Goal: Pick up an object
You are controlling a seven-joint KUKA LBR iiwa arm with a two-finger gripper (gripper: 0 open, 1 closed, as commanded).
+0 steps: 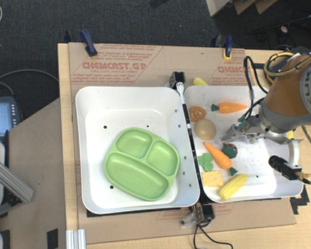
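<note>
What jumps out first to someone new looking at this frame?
The big green divided plate lying alone in the left bin draws the eye first. Next is the heap of toy food in the right bin: two carrots, a corn cob, a pretzel. The arm's gripper hangs over that heap, near the middle of the bin.

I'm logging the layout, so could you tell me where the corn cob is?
The corn cob lies in the right bin, near its front edge, beside the cheese wedge.

Dark carpet floor [119, 14] surrounds the bench [140, 61] (cables trail left).
</note>
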